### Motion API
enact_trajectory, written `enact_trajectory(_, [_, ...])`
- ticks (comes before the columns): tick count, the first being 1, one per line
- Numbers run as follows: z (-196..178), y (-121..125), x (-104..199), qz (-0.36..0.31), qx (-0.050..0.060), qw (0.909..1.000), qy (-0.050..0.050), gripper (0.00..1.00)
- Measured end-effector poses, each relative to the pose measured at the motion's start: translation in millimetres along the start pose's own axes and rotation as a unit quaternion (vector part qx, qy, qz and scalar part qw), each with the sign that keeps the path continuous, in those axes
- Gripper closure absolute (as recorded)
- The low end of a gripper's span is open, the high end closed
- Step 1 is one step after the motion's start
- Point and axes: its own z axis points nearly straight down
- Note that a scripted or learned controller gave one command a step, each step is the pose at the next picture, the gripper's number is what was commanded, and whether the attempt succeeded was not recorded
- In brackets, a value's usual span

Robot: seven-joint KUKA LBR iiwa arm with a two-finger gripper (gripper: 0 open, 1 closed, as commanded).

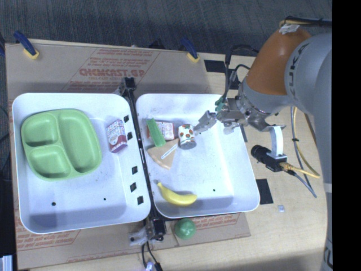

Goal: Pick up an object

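In the right bin, the fingers reach toward a small dice-patterned can — whether they grip it, I cannot tell; a banana lies nearer the bin's front.

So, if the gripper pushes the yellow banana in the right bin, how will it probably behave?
The banana is curved and lies flat, so it would probably slide or spin rather than roll. Its skin looks smooth, perhaps slippery between fingers. It lies near the front wall of the right bin, which may stop it.
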Motion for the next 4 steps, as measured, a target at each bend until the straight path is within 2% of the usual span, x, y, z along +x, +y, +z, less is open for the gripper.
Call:
enact_trajectory(1, [84.8, -59.1, 11.2, -0.001, 0.001, 1.0, 0.0, 0.0])
enact_trajectory(2, [124.0, 18.8, 18.8, -0.001, -0.004, 1.0, -0.001, 0.0])
enact_trajectory(3, [116.3, 17.2, 19.2, -0.002, -0.001, 1.0, -0.001, 1.0])
enact_trajectory(4, [19.3, -41.6, 59.8, 0.0, -0.002, 1.0, 0.0, 1.0])
